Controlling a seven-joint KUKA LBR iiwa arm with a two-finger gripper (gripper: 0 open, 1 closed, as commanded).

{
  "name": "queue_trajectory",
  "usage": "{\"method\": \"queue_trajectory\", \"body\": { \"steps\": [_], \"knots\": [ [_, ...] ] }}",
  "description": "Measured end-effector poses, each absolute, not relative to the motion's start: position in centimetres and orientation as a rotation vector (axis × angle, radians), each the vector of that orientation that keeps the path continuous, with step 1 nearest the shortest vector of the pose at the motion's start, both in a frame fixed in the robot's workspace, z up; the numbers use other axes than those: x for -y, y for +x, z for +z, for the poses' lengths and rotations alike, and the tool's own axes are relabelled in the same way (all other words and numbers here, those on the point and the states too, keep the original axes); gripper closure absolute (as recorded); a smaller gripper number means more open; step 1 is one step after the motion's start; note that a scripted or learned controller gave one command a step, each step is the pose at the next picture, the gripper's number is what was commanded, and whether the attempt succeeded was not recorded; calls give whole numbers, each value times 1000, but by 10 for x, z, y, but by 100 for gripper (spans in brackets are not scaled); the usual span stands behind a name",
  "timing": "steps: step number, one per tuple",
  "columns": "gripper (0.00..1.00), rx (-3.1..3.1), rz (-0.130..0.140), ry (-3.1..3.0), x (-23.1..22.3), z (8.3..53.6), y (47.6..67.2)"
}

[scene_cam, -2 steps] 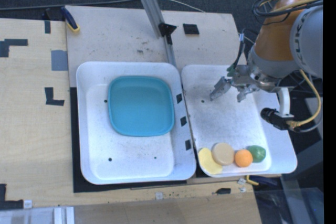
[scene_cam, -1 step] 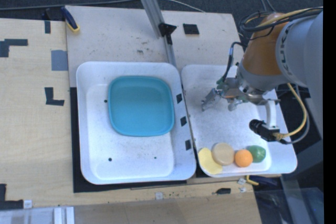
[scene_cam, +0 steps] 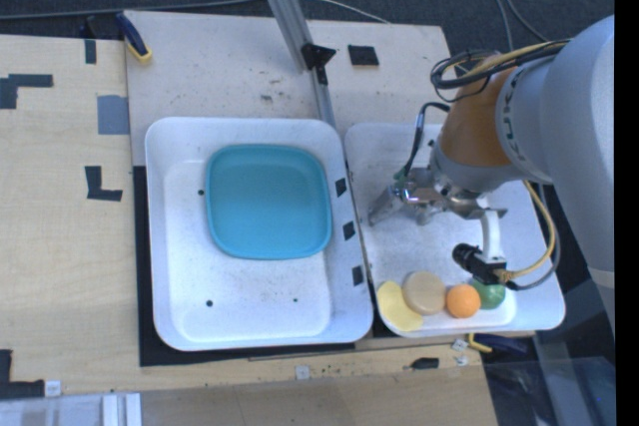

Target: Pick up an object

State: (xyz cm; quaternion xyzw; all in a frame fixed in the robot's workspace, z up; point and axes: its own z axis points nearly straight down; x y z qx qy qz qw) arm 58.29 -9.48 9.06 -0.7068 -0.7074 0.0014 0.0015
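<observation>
Arm reaching into right bin; nothing seen held.

The gripper (scene_cam: pixel 384 208) is seen low over the right bin (scene_cam: pixel 371 147), near its left wall; whether it is open or closed cannot be told. A yellow piece (scene_cam: pixel 396 306), beige disc (scene_cam: pixel 423 292), orange ball (scene_cam: pixel 462 301) and green piece (scene_cam: pixel 492 294) are clustered along the front edge. A blue plate (scene_cam: pixel 268 201) is set in the left bin (scene_cam: pixel 180 309).

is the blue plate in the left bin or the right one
In the left bin. The blue plate lies flat on its floor, apart from the small objects clustered at the near edge of the right bin.
</observation>
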Motion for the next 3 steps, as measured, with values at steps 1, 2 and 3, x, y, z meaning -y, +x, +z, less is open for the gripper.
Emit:
{"method": "queue_trajectory", "body": {
  "steps": [1, 2, 3],
  "knots": [
    [0, 2223, -2, -2222, 95, 90, 583],
    [100, 2224, -2, -2223, 95, 101, 584],
    [100, 2223, -3, -2223, 103, 152, 591]
  ]
}}
